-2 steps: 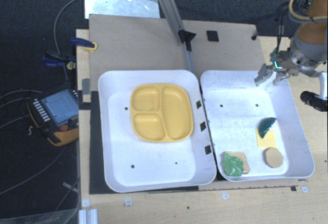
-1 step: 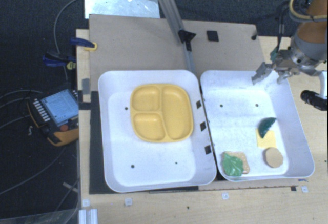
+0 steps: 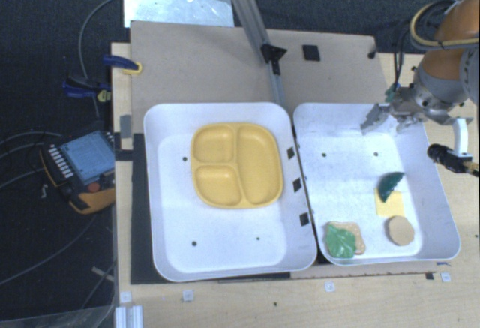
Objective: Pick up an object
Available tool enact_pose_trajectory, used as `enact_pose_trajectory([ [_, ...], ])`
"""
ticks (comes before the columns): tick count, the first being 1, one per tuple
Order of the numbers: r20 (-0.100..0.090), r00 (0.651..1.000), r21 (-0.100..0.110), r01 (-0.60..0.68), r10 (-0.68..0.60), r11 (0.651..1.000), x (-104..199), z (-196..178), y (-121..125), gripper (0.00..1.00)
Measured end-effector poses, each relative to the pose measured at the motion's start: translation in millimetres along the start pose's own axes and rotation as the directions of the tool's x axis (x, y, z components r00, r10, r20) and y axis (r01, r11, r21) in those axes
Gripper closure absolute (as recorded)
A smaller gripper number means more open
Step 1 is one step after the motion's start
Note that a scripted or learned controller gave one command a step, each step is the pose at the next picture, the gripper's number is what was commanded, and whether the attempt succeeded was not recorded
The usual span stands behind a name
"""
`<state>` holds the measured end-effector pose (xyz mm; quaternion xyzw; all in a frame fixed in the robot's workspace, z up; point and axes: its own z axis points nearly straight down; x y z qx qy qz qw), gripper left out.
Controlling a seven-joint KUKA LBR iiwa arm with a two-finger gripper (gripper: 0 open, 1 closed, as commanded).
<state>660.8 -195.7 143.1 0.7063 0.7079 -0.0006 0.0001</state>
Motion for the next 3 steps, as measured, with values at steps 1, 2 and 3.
enact_pose_trajectory([
  [1,0.000,1.000,-0.001,0.003,-0.003,1.000,0.3,51.1,0.6,0.00],
  [2,0.002,1.000,-0.007,0.006,-0.006,1.000,0.0,36.7,2.3,1.00],
  [3,0.001,1.000,-0.009,0.005,-0.005,1.000,3.2,-28.7,6.3,1.00],
])
